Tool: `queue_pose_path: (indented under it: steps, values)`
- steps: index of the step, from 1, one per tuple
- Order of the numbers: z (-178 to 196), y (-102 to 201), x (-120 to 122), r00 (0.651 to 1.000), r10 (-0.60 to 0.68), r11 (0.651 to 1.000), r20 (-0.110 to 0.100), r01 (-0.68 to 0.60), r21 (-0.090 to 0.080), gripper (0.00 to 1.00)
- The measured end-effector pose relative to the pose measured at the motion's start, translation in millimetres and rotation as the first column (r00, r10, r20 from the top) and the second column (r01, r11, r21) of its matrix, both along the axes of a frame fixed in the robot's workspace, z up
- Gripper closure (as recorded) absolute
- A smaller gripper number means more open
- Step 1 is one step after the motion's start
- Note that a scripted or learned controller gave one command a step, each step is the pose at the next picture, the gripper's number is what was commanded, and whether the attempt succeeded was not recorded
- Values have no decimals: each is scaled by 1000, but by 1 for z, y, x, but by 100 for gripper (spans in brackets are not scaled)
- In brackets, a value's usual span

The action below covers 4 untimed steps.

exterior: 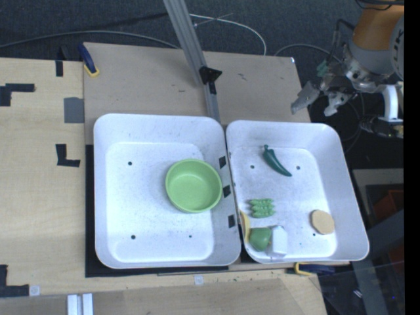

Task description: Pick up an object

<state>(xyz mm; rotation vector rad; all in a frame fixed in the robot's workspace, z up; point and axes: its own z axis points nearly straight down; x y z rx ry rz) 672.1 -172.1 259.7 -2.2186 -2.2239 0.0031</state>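
Your gripper (319, 101) hangs spread, gripping nothing. The pepper (276, 161) lies below-left of it, well apart: dark green, slim, curved.

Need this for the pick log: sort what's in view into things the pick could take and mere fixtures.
Pick candidates:
green bowl
dark green pepper
pea pod
tan disc
green lump
gripper, open

Fixtures:
left bin
right bin
metal pole
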Motion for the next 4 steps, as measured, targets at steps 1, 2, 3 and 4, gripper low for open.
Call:
queue_pose_path:
  steps: [1, 2, 3, 4]
  values:
    - [0, 0, 0, 1000, 0, 1000, 0, 0, 0, 0]
    - [-51, -8, 3, 1000, -2, 1000, -5, 2, 0, 0]
    - [-96, -9, 7, 1000, 0, 1000, -4, 0, 0, 0]
    - [-149, 0, 7, 1000, -2, 1000, -7, 2, -1, 0]
